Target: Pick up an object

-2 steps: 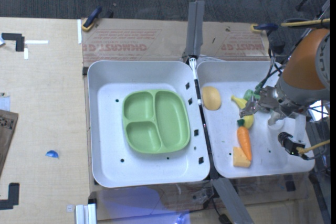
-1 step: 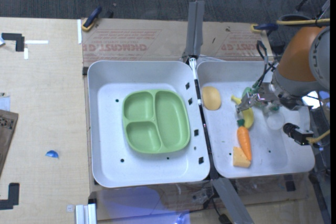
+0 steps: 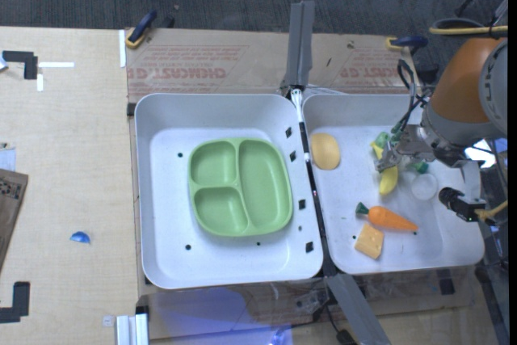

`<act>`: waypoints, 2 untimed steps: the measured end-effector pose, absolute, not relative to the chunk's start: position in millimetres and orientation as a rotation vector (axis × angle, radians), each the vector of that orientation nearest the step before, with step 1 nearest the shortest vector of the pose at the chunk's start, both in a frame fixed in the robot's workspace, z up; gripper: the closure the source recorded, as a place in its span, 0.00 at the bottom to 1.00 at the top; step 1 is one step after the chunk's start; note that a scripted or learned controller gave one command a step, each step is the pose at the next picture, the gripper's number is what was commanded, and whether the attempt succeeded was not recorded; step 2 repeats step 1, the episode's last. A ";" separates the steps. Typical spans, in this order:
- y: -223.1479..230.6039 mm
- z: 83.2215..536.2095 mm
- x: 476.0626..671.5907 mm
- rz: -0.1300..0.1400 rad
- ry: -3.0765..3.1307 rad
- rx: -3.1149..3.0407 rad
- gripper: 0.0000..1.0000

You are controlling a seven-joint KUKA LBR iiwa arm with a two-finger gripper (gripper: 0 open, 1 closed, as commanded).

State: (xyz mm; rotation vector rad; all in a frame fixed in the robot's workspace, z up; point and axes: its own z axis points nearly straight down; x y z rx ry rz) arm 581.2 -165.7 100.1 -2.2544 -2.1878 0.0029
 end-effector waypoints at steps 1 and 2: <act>-117.9 224.2 608.7 0.004 -1.891 -2.509 1.00; -117.9 224.2 608.7 0.004 -1.891 -2.509 1.00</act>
